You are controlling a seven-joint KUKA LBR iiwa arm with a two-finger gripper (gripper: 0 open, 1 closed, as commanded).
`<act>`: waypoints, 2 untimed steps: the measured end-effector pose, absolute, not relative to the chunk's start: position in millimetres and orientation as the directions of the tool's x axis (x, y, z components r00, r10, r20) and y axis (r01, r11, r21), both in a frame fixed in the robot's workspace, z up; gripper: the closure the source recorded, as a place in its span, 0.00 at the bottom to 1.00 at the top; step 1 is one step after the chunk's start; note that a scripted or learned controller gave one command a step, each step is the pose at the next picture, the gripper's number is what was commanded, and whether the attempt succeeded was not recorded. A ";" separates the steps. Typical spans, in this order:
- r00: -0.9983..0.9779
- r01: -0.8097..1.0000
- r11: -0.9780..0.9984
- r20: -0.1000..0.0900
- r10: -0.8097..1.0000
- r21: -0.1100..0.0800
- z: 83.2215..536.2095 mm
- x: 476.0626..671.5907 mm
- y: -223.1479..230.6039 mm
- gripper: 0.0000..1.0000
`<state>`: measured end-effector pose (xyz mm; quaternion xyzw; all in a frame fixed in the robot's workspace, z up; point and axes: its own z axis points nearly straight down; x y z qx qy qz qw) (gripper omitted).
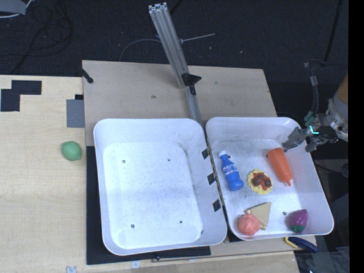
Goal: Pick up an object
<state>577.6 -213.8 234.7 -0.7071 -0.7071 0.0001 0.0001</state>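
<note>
The right bin (250,131) holds several items: a blue bottle (231,171), an orange carrot (280,165), a small yellow pizza with red topping (260,181), a tan sandwich wedge (260,211), a pink round fruit (248,224) and a purple-red berry (297,220). My gripper (303,140) hovers at the right bin's upper right rim, just up and right of the carrot's top end. Its dark fingers (293,139) stand apart with nothing between them.
The left bin (108,135) sits beside the right one, joined by black clips (211,178). A green ball (71,151) lies on the wooden bench to the left. A metal bar (173,44) slants up behind the bins. A yellow-blue item (301,243) lies off the right bin's lower corner.
</note>
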 end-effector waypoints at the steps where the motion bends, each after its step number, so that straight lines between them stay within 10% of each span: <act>1: 0.000 1.000 0.000 0.000 1.000 -0.001 234.6 577.5 -213.8 0.00; 2: -0.001 1.000 0.001 0.002 1.000 -0.006 171.2 575.7 -212.9 0.00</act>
